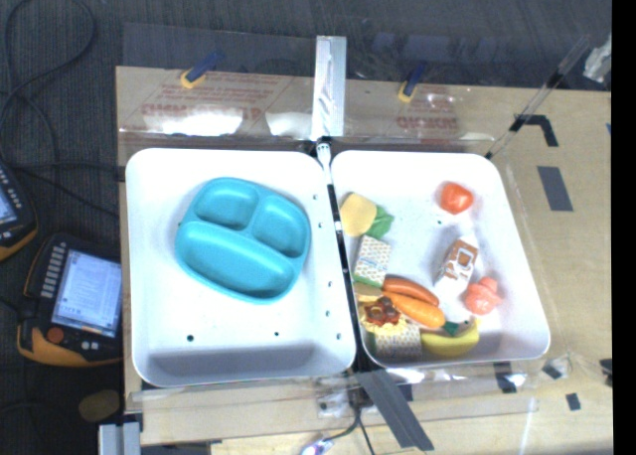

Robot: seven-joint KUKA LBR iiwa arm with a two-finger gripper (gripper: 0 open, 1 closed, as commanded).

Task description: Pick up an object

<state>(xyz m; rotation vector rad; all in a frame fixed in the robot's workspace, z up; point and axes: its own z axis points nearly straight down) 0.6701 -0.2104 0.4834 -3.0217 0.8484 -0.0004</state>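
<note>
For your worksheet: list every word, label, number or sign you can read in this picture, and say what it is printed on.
None can be read for certain.
Red lettering on the clear panel behind the bins: too blurred.
Print on the small carton in the right bin: too small.
Handheld screen at left: text too small.
</note>
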